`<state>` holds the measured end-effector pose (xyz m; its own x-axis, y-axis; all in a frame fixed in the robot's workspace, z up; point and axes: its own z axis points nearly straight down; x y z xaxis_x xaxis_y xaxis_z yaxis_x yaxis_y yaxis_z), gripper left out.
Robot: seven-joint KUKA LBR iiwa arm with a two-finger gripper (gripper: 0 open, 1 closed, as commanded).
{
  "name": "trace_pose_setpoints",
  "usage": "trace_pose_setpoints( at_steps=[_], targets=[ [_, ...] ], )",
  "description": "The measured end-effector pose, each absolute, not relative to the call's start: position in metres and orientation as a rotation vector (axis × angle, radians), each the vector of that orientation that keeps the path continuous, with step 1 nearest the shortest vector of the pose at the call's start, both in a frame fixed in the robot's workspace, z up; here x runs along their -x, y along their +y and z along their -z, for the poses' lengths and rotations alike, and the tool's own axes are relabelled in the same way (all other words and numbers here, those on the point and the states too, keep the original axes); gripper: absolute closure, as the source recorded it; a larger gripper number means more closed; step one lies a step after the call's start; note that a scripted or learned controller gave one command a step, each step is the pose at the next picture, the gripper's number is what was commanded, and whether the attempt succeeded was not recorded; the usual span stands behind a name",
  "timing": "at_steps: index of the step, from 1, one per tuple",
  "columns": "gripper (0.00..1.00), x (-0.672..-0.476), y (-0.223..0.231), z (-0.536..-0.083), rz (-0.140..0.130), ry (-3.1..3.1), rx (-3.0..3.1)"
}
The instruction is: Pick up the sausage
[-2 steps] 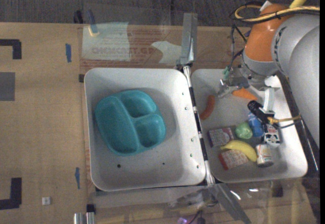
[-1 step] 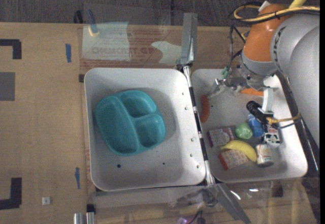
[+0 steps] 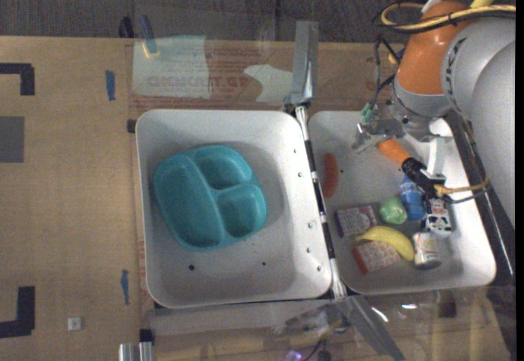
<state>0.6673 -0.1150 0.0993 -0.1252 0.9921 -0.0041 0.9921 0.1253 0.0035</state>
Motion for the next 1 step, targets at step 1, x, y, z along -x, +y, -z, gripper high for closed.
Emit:
trace_pose_setpoints(
  at_steps=[1],
  targets=[
    [0.0,-0.6673,-0.1141,-0.099,0.001,2.354,-2.073]
  ],
)
